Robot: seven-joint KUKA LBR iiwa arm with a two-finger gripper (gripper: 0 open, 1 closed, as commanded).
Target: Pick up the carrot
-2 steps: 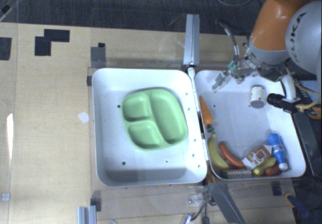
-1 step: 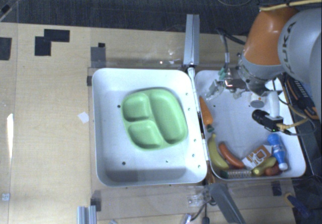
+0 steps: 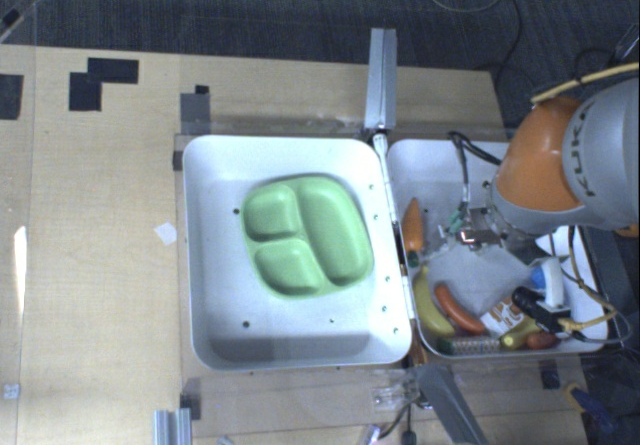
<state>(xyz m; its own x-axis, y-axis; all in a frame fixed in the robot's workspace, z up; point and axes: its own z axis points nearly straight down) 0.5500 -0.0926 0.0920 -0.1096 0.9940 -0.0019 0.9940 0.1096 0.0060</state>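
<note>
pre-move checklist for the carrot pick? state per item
1. Carrot located: ok. It lies in the right bin against the left wall, long axis running roughly up and down the view.
2. Carrot unobstructed from above: ok. Nothing lies on it; the banana sits just below its lower end.
3. Gripper near the target: ok. It hangs inside the right bin, to the right of the carrot.
4. Gripper aligned over the carrot: not ok. It is offset to the side.
5. Finger state: cannot tell.
6. Carrot held: not ok. It rests on the bin floor, apart from the gripper.
</note>
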